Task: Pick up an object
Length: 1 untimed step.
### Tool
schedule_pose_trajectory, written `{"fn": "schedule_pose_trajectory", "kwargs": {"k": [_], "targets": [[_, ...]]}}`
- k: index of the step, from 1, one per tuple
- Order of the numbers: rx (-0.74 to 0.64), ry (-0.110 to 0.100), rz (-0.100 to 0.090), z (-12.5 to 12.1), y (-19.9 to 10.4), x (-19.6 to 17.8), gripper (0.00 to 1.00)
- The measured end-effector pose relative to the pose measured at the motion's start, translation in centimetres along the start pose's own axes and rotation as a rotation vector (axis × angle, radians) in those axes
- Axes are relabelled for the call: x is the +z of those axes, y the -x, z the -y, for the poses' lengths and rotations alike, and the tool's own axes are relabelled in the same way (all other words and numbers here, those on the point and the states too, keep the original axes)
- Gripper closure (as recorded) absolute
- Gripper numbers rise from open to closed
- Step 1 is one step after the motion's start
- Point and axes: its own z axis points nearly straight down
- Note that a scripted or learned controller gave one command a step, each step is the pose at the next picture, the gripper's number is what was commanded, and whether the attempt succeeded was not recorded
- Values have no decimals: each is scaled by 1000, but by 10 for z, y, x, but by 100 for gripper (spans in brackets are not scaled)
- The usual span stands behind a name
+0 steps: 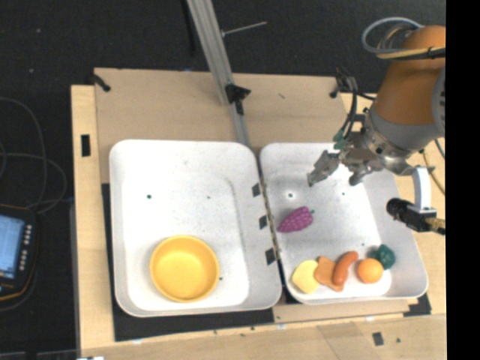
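My gripper [339, 172] hangs over the upper part of the right bin [300, 160], its two fingers spread open with nothing between them. A purple bunch of grapes [296, 220] lies below and to the left of it, near the bin's middle. Along the bin's front edge sit a pale yellow piece [304, 276], an orange carrot-like piece [325, 271], a red-orange sausage shape [344, 267], an orange ball [369, 270] and a dark green piece [385, 256].
The left bin [150, 171] holds a yellow bowl [184, 268] near its front. A slanted metal pole [217, 58] rises behind the bins. A black fitting [409, 213] sticks out by the right bin's right rim.
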Motion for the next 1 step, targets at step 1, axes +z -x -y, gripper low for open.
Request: {"fn": "schedule_pose_trajectory", "kwargs": {"k": [1], "targets": [[1,0,0,0,0,0,0]]}}
